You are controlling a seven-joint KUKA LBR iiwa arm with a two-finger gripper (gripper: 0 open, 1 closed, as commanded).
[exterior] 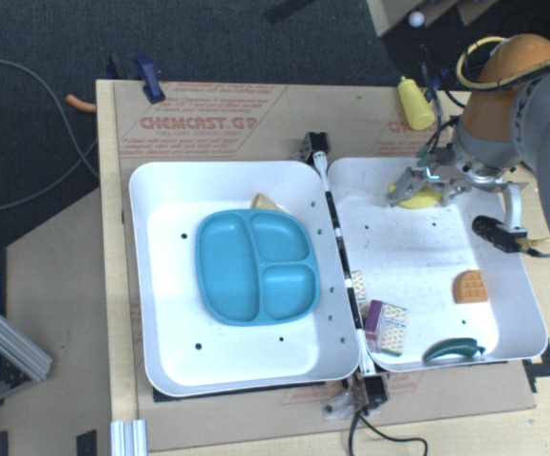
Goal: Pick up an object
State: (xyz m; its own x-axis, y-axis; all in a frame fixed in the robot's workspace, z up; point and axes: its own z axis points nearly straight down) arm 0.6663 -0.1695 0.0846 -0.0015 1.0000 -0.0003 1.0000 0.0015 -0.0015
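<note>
Tool (pixel 425 186) low over far end of right bin (pixel 502 335); yellow object (pixel 417 198) directly under it, touching or nearly so, long axis roughly left-right. Cannot tell how far open, nor whether it grips.

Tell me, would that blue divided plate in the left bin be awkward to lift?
Probably. The blue plate lies flat on the floor of the left bin, so fingers may find little edge to pinch. It looks like smooth moulded plastic, so likely stiff, light and a bit slippery. Being wide, with three compartments, it might tilt if gripped at one rim.
</note>
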